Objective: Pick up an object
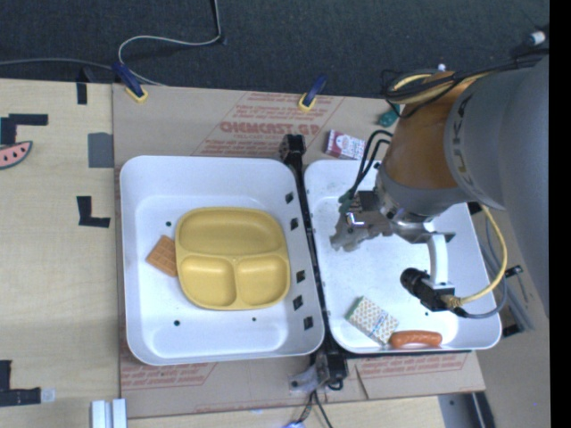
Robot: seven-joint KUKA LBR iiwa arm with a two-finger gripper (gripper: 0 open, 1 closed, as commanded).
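My gripper [348,230] hangs low over the left part of the right bin [464,328], near the divider between the bins. A small patterned packet [373,318] lies near that bin's front edge, with an orange-red sausage-shaped toy [415,339] just right of it. A yellow sectioned plate [234,257] fills the middle of the left bin [143,328]. A tan cracker-like square [163,256] pokes out from under the plate's left side. The gripper stands well behind the packet and the sausage.
The arm's grey body and orange band [428,141] cover the back right of the right bin. A yellow cable [486,283] loops down its right side. A small red-and-white pack [343,144] lies on the cardboard behind the bins.
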